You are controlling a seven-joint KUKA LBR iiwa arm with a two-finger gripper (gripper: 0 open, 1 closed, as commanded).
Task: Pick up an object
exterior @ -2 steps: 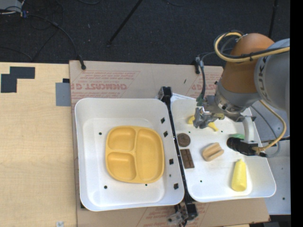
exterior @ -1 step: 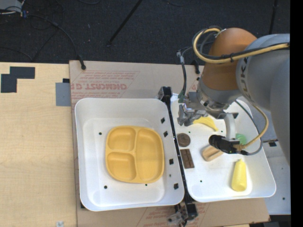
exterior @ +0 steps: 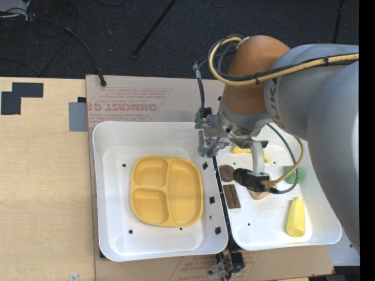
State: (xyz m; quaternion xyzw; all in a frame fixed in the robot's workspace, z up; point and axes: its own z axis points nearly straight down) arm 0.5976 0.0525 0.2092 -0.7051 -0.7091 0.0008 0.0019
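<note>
Grey arm (exterior: 316, 116) sits nearest the lens, bearing the tool (exterior: 209, 140) over the wall between left bin (exterior: 111, 239) and right bin (exterior: 328, 236); whether the tool is wide or narrow I cannot tell. Just to the tool's right in view lies a yellow piece (exterior: 239, 150), partly hidden; further down-right, a brown bar (exterior: 232, 196), long axis pointing away from the tool; down-left, a yellow plate (exterior: 167, 191); farthest down-right, a yellow block (exterior: 296, 217). The yellow piece, being closest, seems the likeliest pick.
</note>
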